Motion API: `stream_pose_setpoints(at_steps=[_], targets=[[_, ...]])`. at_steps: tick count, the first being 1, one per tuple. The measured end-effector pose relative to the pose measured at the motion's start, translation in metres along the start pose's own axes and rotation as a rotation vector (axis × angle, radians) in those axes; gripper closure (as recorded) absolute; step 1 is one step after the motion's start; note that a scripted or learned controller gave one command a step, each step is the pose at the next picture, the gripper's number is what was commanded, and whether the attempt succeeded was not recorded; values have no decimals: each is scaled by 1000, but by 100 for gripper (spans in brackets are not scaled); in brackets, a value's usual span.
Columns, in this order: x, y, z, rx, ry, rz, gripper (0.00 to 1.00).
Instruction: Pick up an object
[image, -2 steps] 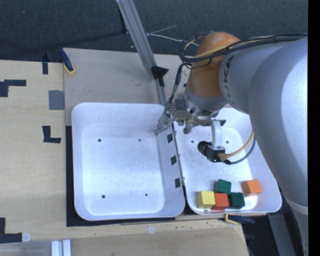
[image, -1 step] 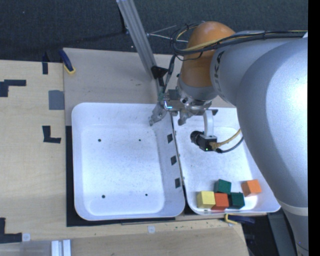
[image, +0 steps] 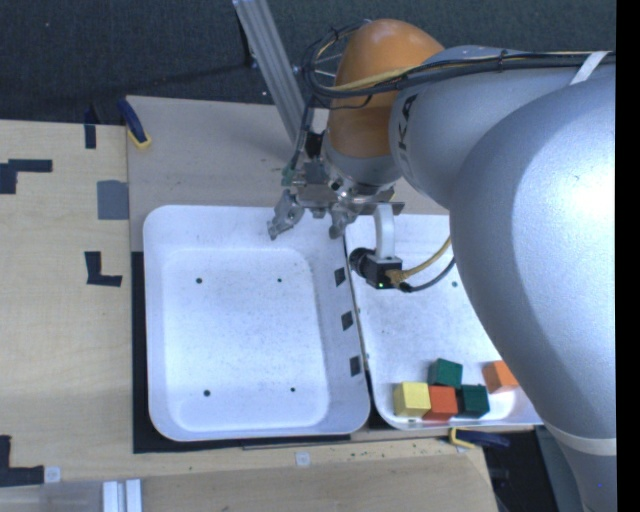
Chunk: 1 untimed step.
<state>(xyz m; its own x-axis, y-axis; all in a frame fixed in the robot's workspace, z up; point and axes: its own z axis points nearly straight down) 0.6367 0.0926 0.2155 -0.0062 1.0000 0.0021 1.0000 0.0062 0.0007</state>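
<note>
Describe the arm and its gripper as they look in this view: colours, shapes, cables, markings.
The arm is a thick, rounded, glossy silver-grey body with a domed orange band above the wrist. Thin dark and yellowish cables loop around that band and along the upper casing. The gripper is small grey bare-metal hardware with two thin fingers. Beside it hangs a small black module with a tiny green light and a yellowish cable.

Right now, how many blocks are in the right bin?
5, clustered at its near end: yellow block, orange block, two green blocks, another orange against the arm, which may hide more.
</note>
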Motion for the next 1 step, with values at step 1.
stream_pose_setpoints(at_steps=[1], targets=[[-11, -10, 19, 5, -4, 5, 0]])
